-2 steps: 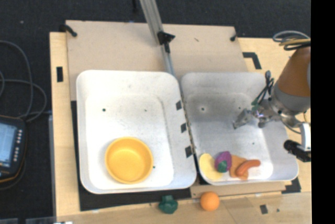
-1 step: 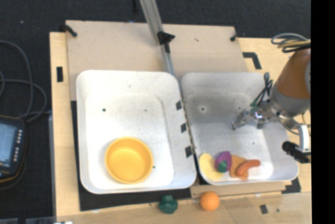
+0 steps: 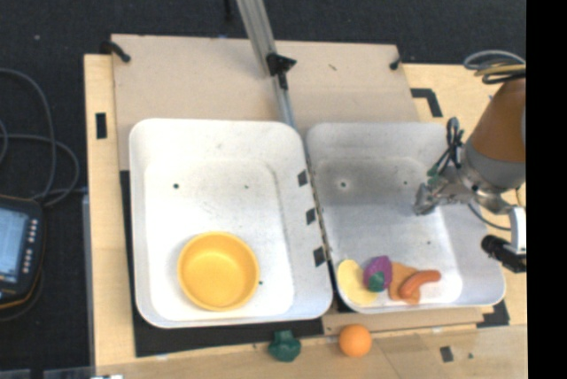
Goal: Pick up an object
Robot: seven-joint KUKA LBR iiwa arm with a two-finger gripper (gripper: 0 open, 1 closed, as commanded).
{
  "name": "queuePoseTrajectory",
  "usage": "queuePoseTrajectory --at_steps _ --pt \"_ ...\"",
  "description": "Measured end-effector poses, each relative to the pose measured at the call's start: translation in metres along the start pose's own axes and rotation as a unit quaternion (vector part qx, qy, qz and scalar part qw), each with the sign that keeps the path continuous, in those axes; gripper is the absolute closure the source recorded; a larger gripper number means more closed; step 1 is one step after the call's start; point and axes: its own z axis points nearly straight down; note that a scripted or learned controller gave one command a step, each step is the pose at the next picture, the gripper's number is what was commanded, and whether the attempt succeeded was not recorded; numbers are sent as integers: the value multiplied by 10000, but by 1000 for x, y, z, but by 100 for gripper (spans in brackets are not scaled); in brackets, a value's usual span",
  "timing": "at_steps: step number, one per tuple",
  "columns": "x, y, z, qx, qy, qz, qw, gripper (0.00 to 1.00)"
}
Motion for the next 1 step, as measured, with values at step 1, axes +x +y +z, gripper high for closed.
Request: queuePoseTrajectory --at_steps 1 --pt "2 2 -64 -19 -1 -38 10000 100"
